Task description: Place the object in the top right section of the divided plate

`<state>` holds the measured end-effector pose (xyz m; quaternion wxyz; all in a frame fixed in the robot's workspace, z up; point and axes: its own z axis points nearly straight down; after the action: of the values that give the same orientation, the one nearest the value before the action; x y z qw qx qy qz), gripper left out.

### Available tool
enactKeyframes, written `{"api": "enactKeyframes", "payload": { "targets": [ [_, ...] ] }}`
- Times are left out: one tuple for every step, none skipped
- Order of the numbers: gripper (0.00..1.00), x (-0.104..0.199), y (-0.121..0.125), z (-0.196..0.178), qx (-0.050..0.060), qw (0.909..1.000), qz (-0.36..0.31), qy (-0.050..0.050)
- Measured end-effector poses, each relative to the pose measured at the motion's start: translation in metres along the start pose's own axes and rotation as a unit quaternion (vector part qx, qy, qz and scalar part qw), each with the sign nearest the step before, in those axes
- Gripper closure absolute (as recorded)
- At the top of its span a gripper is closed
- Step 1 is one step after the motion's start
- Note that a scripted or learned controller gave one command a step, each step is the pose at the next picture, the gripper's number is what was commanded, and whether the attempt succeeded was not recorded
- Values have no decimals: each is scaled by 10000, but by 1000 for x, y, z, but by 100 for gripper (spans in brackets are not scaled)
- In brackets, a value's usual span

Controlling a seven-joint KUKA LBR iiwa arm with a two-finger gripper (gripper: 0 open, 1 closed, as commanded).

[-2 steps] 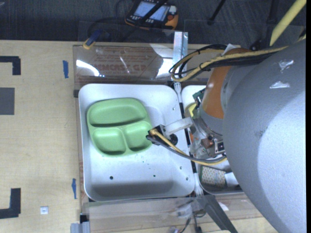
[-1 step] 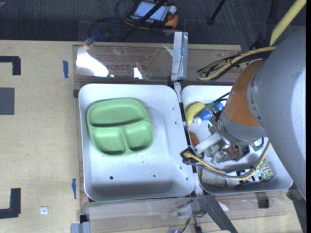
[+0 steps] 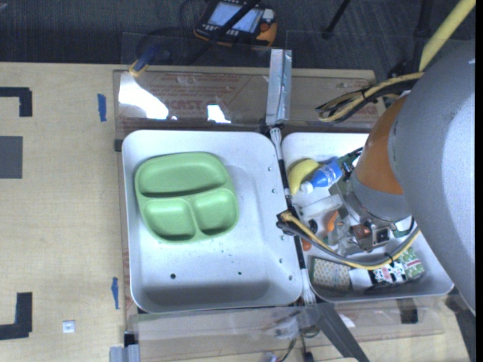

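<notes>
Overhead, then, line by line.

Left bin [image 3: 256, 270]: a shallow white tray filling the middle of the frame, resting on the counter [image 3: 60, 202].

Divided plate [image 3: 187, 194]: light green, three sections, lying flat in the upper left part of the left bin; one long section runs across its top, two smaller ones sit below it, and nothing lies in any of them.

Right bin [image 3: 441, 281]: a second white tray, touching the left bin along a shared rim at centre right of the frame.

Arm [image 3: 445, 127]: grey with an orange band, entering from the right edge and bending down over the right bin.

Tool [image 3: 355, 236]: low inside the right bin among the clutter, wrapped by yellow and black cabling; its state I cannot tell.

Objects in the right bin: a yellow item [image 3: 300, 172] beside a clear bottle with a blue cap [image 3: 326, 175] at the upper left of that bin, and a patterned packet [image 3: 332, 275] and a printed box [image 3: 392, 271] along its lower edge.
</notes>
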<state>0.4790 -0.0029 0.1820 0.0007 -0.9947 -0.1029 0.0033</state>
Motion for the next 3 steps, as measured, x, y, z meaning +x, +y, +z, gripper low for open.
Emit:
{"api": "enactKeyframes", "payload": {
  "targets": [
    [100,0,1,0,4,10000,29,-3],
    [100,0,-1,0,3,10000,29,-5],
    [100,1,-1,-8,10,10000,28,-27]
  ]
}}
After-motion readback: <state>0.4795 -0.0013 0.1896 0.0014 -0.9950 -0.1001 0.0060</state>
